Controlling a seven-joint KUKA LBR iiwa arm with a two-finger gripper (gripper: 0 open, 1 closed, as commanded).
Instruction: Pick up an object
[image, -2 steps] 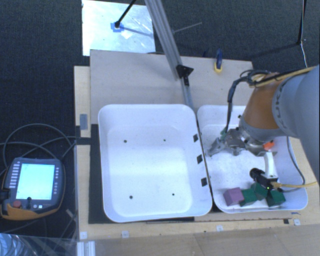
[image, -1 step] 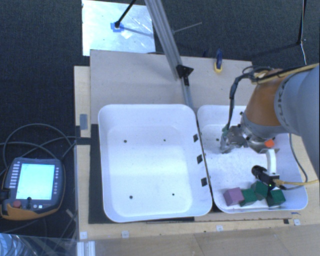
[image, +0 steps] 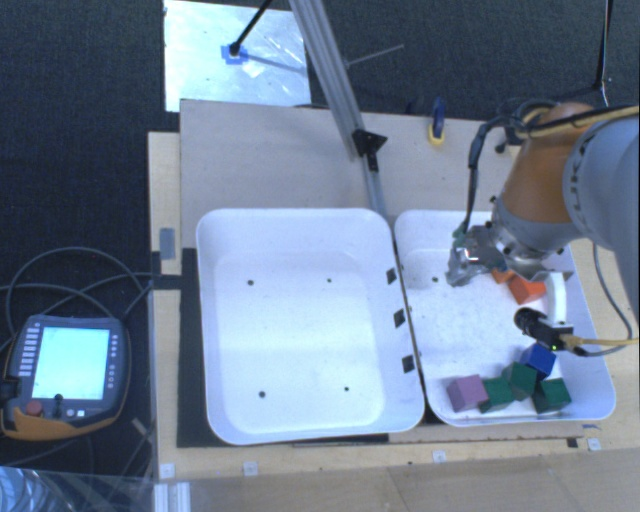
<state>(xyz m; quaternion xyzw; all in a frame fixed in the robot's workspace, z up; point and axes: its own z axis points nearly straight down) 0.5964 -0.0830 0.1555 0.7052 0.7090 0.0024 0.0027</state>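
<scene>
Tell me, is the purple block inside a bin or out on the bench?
Inside. The purple block lies on the floor of the right bin, near its front rim, touching a green block.

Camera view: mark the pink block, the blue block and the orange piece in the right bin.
pink block (image: 464, 391), camera view, centre of its top face
blue block (image: 539, 359), camera view, its top face
orange piece (image: 525, 289), camera view, its visible middle, beside the wrist
</scene>
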